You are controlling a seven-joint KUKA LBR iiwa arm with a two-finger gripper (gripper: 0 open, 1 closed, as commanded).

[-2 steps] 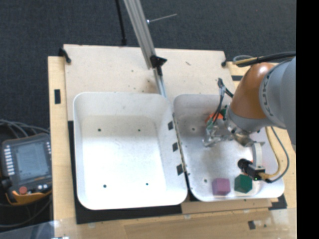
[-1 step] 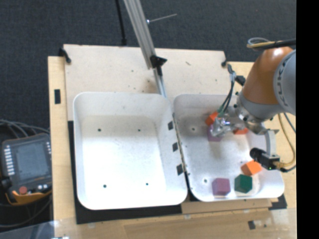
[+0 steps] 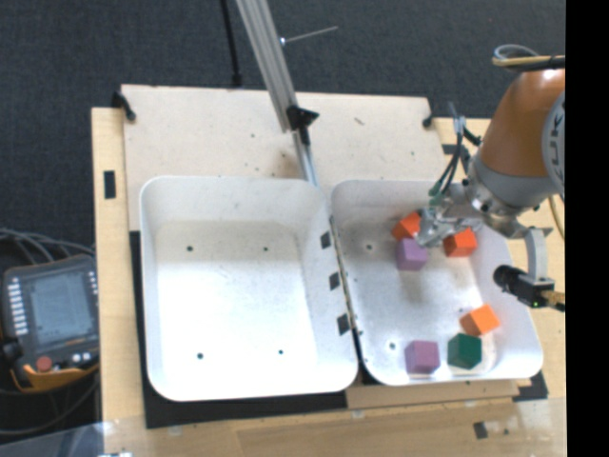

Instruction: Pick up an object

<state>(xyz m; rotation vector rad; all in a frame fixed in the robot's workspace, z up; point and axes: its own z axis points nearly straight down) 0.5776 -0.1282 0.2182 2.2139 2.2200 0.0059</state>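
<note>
Purple cube (image 3: pixel 412 253) sitting matte and blocky toward the far end of the right bin (image 3: pixel 381 208), flanked by two orange blocks (image 3: pixel 407 226) (image 3: pixel 461 242). Hand (image 3: pixel 435 231) right over them, can't tell how wide. More blocks along the near right corner: purple (image 3: pixel 422 355), green (image 3: pixel 464 350), orange (image 3: pixel 481 320). Left bin (image 3: pixel 157 255) smooth white plastic. Pale wooden worktop (image 3: pixel 209 122), dark carpet (image 3: pixel 95 27) all around.

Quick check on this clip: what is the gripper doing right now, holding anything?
Gripper: low in the right bin, among the orange block, purple block and red-orange block; grip state cannot be told.
</note>
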